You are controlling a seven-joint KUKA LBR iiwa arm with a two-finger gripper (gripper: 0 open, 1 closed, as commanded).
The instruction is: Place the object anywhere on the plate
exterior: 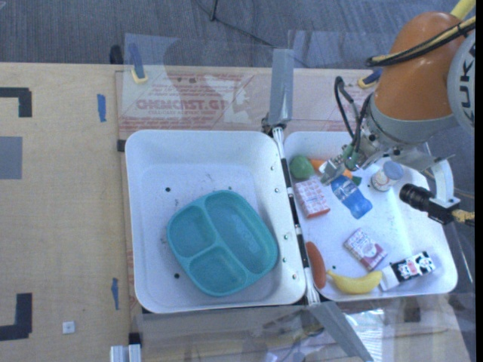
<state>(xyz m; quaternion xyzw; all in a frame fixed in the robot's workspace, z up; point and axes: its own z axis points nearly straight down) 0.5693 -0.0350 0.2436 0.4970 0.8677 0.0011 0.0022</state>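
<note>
Camera view: my gripper (337, 168) hangs at the right bin's (445, 274) back-left corner, over a blue packet (352, 197); I cannot tell its state. The teal plate (223, 241) in the left bin (151, 157) carries nothing; placing remains undone.

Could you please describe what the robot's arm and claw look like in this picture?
The arm has a rounded orange band above a grey wrist. Black cables loop beside it and a yellow cable runs over the top. The claw is small, metallic grey and dark.
</note>
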